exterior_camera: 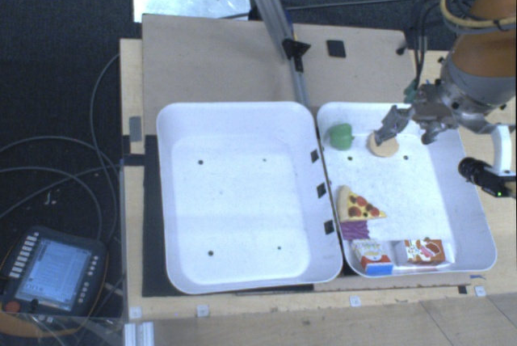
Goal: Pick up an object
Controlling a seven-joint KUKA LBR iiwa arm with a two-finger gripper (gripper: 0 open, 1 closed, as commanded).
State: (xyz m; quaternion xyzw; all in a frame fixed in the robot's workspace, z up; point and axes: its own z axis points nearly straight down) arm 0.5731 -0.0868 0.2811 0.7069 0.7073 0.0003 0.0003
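Reaching in from the right of the camera view, the gripper [393, 128] hangs over the far part of the right bin [472, 243], its fingers [388, 126] seemingly spread a little though the slant leaves me unsure, and nothing visibly sits between them. A tan round disc [384, 146] lies on the bin floor directly below and slightly nearward of the fingertips, possibly touching them, so I judge a short straight descent is what matters; a green block [341, 136] sits just left, with a pizza slice toy [359, 207] nearer the front.
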